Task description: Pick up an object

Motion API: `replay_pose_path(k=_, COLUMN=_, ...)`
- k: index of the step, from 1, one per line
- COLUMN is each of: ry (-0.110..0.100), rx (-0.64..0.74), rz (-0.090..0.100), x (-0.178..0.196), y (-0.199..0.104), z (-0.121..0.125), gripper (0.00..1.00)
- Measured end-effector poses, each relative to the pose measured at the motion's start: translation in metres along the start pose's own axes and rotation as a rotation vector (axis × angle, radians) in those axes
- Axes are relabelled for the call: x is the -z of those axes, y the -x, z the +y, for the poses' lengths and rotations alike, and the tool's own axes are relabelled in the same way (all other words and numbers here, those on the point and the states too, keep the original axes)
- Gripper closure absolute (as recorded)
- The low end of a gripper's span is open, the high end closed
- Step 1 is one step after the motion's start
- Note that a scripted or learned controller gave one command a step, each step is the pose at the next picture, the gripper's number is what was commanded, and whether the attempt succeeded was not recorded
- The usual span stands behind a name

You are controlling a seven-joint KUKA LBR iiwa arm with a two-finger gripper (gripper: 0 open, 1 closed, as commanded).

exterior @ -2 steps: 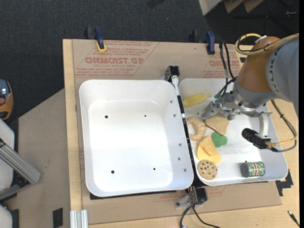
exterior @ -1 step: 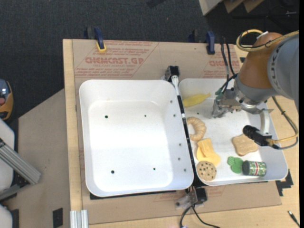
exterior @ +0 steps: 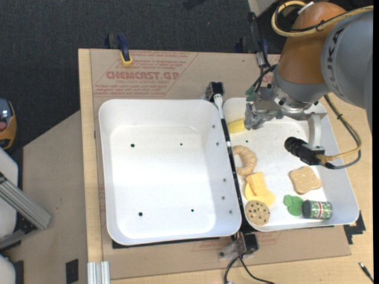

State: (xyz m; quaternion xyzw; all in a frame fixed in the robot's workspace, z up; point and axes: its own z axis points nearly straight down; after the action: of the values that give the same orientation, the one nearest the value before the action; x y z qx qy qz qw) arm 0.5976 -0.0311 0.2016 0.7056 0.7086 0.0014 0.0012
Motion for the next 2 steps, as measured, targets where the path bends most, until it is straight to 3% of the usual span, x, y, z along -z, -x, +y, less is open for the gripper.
replay_pose_path(k=1, ry=-0.003, rx=-0.003, rz=0.000, x=-0.004, y=0.003, z=0.000, gripper=0.00)
replay_pose_path(k=2, ry=0.003, rx=-0.002, rz=-0.001, x=0.076, y=-0.035, z=0.041, gripper=0.00)
